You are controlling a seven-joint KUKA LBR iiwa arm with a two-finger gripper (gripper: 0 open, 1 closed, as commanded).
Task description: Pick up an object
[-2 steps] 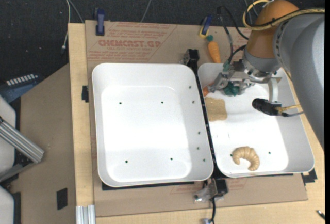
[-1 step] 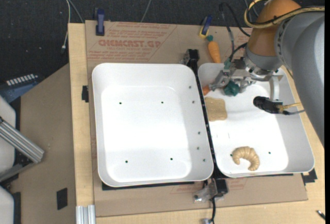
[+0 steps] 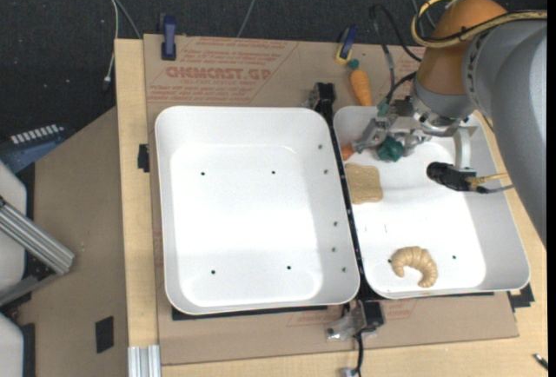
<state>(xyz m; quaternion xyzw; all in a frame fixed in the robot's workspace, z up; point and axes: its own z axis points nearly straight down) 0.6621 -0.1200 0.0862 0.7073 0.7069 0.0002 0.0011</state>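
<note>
My gripper (image 3: 388, 139) is down in the far left corner of the right bin (image 3: 486, 271). A small dark green object (image 3: 393, 149) lies right at its tip, touching or nearly touching it. A tan bread slice (image 3: 365, 184) rests against the bin's left wall, just in front of the gripper. Beside the gripper, a small orange piece (image 3: 347, 151) sits at that same wall. A croissant (image 3: 415, 265) lies near the front of the right bin, well away from the gripper.
The left bin (image 3: 174, 193) stands alongside, sharing a wall with the right one. An orange carrot (image 3: 360, 87) lies on the cardboard behind the right bin. The grey arm (image 3: 512, 80) comes in from the right over the bin's far right corner.
</note>
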